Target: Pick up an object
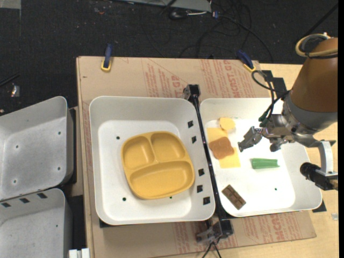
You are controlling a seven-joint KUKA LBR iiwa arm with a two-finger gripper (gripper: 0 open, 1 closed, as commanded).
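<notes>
We noted two white bins side by side on a cardboard-covered bench. The left bin [102,144] carried a yellow divided plate [157,164], three compartments, sitting roughly in the middle of the bin floor. The right bin [279,198] carried the loose objects: a small yellow piece [227,124] near the upper left of the bin, a flat yellow square [226,149] just below it, and a brown block [221,147] lying on top of that square. A green object [264,164] lay to the right of the square, apart from it, near the middle of the bin. A dark brown bar [234,196] lay lower down, close to the divider between the bins, well apart from the rest. The arm [317,85] came in from the right, its orange band over the bin's upper right corner. The gripper [250,141] hung over the right bin, between the brown block and the green object and slightly above both in the view. Its dark fingers pointed left toward the block, spread somewhat apart, and we saw nothing between them. At the far left we logged grey-white panels [32,144] beside the bench, and cables [177,4] on the dark floor beyond.
</notes>
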